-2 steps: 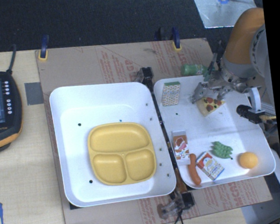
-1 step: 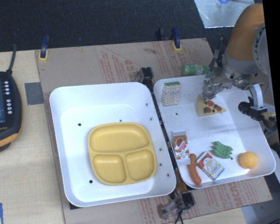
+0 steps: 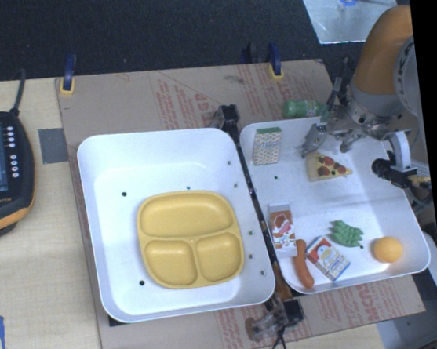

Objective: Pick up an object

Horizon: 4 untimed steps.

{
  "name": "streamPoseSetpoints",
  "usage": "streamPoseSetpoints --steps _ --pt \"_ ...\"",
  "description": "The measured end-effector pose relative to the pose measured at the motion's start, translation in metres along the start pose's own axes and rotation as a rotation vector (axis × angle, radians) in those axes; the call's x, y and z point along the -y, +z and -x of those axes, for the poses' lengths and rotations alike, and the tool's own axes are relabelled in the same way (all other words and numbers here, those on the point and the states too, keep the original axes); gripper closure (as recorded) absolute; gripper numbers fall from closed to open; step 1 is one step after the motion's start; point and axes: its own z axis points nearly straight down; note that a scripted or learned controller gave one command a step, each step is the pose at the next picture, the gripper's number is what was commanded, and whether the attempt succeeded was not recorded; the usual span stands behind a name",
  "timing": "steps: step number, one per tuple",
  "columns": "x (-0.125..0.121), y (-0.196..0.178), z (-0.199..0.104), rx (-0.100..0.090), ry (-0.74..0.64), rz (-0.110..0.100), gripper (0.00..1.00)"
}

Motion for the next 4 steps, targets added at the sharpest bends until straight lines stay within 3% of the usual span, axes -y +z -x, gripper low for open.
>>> streamPoseSetpoints --steps 1,2,3,4 --pt "0.048 0.012 -0.008 0.001 0.005 -0.003 0.0" --pt "0.006 0.013 -0.004 -0.001 0.008 -0.002 0.0" --pt "0.005 0.0 -0.002 0.0 0.005 -0.001 1.0" --pt "0.035 -0.041 -0.05 -0.002 0.005 -0.008 1.0"
